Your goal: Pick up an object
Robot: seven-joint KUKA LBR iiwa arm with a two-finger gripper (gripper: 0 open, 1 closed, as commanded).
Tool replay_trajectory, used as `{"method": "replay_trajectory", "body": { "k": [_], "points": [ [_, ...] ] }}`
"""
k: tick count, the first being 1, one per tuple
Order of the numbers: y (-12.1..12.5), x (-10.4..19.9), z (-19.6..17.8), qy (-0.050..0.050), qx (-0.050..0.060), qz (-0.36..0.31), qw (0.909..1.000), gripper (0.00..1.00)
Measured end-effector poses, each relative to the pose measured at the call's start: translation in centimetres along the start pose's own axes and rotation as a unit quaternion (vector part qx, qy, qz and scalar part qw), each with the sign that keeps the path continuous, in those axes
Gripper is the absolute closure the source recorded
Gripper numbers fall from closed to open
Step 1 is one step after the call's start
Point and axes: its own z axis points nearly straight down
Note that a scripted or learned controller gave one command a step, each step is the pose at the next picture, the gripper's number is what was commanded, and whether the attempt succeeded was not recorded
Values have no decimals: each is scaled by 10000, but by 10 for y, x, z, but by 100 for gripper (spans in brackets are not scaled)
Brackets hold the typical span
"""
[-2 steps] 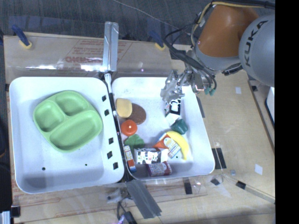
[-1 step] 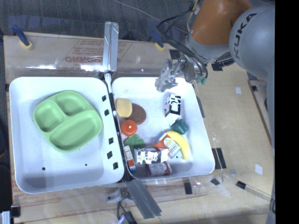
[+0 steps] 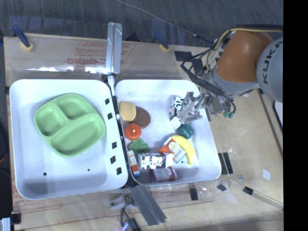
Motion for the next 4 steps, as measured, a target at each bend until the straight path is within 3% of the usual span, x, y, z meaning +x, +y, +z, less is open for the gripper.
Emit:
{"method": "replay_trajectory", "body": {
  "k": [1, 2, 3, 4],
  "points": [
    [-3, -56, 32, -14, -7, -408, 9992, 100],
    [-5, -65, 18, -35, 7, -427, 9991, 100],
    [28, -69, -32, -49, 5, 995, 9950, 100],
    [-4, -57, -32, -46, 13, -214, 9998, 100]
  ]
}}
